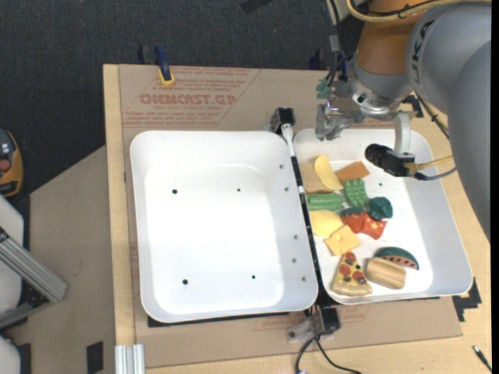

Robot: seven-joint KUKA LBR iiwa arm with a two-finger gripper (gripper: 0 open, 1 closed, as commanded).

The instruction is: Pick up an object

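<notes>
Over the back edge of the right bin (438,226) you have the gripper (331,128), hanging above the rim and clear of the toy food. From this angle you cannot tell whether it is spread or pressed together, and no toy shows at its tip, so count nothing as held.

Every candidate sits in that right bin, in one pile along its left side:
- Nearest the gripper: yellow wedge (327,171), touching an orange slab (353,169).
- Middle: green pieces (327,202), a teal lump (380,206), a red piece (363,224) and a cheese slice (342,241), all packed close.
- Front: pizza slice (351,276), bread roll (386,273) and watermelon slice (398,257), touching or nearly so.

Progress, as you should log it: early. My read is that the arm is at the approach stage, with no contact. Descent, closing on one item and the lift all remain. The yellow wedge looks like the closest target, but it is crowded, so a grab there may bump its neighbours.
</notes>
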